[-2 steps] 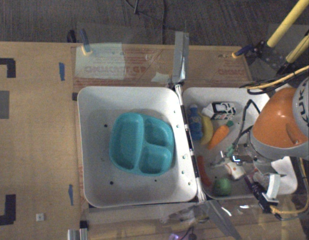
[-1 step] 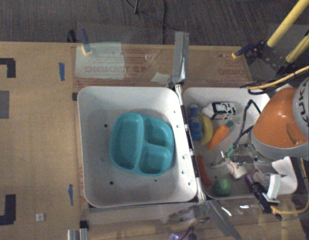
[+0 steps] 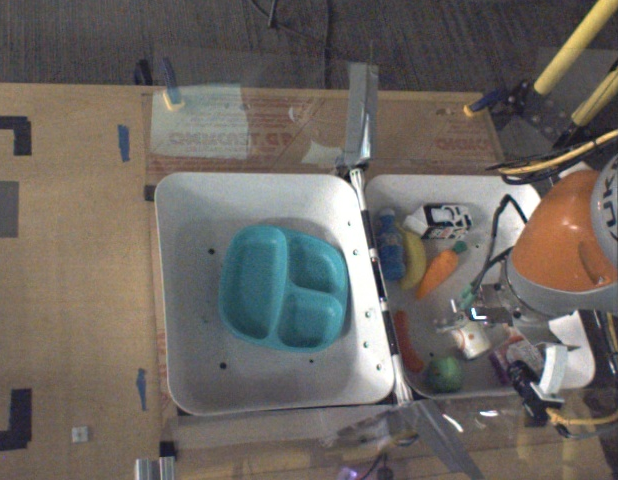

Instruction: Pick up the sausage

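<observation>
Your sausage (image 3: 407,340) lies lengthwise along the right bin's (image 3: 429,386) left wall, just left of the claw (image 3: 467,320); I cannot tell the claw's state.

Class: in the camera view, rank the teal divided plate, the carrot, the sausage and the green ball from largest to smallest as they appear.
1. Teal divided plate
2. Carrot and sausage: similar length, too close to rank
3. Green ball

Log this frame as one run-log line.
arm: over right bin | tool: low among toys | red sausage: at right bin's left wall, ungrasped | teal divided plate: left bin
</observation>
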Robot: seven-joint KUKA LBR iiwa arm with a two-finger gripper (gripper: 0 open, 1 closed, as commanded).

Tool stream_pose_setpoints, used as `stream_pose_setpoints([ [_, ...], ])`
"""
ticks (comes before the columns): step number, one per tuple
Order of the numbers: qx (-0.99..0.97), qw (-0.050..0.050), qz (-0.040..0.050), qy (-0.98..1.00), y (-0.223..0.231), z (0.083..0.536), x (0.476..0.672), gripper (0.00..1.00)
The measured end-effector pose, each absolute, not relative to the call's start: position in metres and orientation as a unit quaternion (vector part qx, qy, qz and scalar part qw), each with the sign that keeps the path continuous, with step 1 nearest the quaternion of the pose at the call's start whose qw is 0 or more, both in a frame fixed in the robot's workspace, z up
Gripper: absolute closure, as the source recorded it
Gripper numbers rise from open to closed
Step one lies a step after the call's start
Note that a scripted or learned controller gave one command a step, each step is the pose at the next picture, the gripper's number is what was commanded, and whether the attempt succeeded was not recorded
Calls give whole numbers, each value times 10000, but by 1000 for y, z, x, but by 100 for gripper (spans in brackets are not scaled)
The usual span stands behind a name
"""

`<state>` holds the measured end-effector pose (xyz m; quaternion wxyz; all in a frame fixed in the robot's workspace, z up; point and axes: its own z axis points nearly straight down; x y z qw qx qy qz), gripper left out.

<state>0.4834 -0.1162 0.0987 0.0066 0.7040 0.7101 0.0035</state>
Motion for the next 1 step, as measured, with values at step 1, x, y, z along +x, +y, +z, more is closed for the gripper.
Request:
stream_pose_setpoints([
  [1, 7384, 10, 3, 6743, -148, 216, 549, 100],
])
